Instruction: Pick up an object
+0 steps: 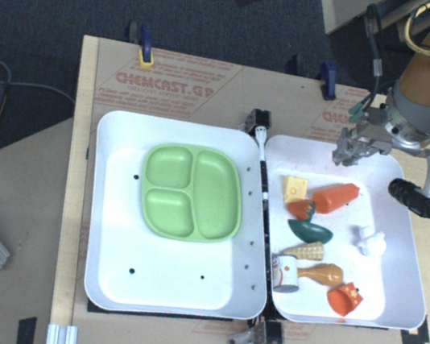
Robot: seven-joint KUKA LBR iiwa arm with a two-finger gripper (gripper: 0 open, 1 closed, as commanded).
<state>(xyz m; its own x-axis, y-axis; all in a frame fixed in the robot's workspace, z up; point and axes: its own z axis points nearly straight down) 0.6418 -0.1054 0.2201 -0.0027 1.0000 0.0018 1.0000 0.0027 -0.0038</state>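
The right bin (405, 232) holds several small toy foods: a yellow cheese wedge (295, 189), an orange carrot-like piece (335, 197), a dark green pepper (311, 231), a waffle cone (305, 251), a tan drumstick (321, 272), a small can (285, 274), a red-orange piece (344, 298) and a white crumpled item (370, 241). My gripper (347, 155) hangs over the bin's far edge, above and behind the carrot-like piece, with nothing seen between its fingers.
The left bin (107, 231) carries a light green divided plate (192, 193). Blue clamps (146, 43) hold the cardboard-topped bench at the back. The arm comes in from the upper right.
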